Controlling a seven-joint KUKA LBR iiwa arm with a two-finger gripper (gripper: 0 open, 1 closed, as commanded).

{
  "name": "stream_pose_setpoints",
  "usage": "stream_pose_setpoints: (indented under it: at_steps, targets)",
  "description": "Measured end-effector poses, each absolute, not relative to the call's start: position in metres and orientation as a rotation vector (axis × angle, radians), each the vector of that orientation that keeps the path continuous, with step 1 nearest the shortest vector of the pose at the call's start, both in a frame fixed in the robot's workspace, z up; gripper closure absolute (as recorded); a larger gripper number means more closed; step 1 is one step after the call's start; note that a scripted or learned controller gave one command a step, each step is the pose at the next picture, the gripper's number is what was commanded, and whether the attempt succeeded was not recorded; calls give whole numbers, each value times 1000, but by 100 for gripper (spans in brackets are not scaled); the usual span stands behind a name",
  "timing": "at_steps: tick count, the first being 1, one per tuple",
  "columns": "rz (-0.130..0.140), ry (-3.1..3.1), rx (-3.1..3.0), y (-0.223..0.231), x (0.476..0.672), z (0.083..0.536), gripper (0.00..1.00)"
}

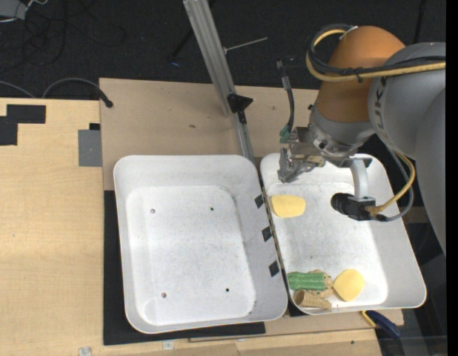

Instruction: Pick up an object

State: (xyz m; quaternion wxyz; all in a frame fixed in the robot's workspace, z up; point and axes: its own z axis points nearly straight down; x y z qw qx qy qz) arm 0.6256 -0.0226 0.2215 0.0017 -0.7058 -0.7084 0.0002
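Nearest us, the left bin point(184, 243) lies bare, while in the right bin point(396, 273) a green piece point(307, 279), a yellow lump point(349, 284) and a yellow disc point(288, 205) wait; our gripper point(292, 166) (whether released or clenched we cannot tell) hangs just above the disc, so we judge the approach underway, with descent next.

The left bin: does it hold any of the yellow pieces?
No. Both yellow pieces lie in the right bin, along with a green item, while the left bin has none.
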Motion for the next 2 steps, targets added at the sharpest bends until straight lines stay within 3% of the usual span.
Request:
stream_pose_setpoints:
  at_steps: [2]
  targets:
    - [0, -2224, -2215, 76, 650, 230, 100]
